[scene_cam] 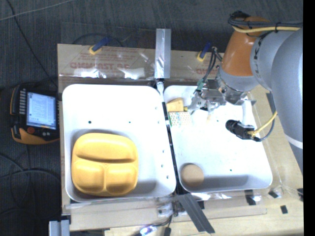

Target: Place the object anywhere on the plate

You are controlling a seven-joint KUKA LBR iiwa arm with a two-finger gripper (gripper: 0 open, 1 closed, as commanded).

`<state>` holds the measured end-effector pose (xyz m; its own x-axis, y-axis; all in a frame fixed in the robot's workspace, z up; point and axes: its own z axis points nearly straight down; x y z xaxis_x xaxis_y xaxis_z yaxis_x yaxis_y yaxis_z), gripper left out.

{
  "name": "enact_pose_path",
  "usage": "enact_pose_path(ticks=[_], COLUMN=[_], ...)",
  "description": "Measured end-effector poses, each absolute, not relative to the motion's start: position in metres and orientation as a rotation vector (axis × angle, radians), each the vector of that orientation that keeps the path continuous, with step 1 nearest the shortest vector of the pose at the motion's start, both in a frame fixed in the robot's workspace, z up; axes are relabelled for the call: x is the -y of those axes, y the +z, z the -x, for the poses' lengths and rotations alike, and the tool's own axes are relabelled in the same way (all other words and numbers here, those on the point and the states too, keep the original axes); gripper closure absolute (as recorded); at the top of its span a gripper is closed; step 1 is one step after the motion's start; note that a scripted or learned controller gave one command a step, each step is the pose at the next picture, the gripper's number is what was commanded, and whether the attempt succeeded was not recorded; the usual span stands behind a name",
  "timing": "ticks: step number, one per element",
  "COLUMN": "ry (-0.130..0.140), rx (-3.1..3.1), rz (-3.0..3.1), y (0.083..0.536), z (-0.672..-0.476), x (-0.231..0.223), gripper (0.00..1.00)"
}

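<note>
A yellow plate with three compartments (105, 168) lies in the front left of the left bin (113, 102). In the right bin (231, 151), a small yellow block (174, 104) sits at the back left corner, with a green-and-white patterned piece (180, 118) just in front of it. A tan round object (192, 173) rests near that bin's front left corner. My gripper (201, 102) hangs low over the back of the right bin, just right of the yellow block. I see nothing held in it.
A black cable connector (240, 128) hangs off the arm over the right bin's middle. A teach pendant (34, 113) lies on the floor left of the bench. A metal divider post (163, 53) stands behind the bins.
</note>
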<state>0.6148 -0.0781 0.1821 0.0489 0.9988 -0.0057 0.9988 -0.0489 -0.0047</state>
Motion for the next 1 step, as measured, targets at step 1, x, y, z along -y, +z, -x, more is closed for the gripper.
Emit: enact_pose_path(ticks=[1], ry=[-0.009], rx=[-1.947], rz=[-2.469], y=[0.1929], z=[-0.6213], x=[0.0167], gripper=[1.00])
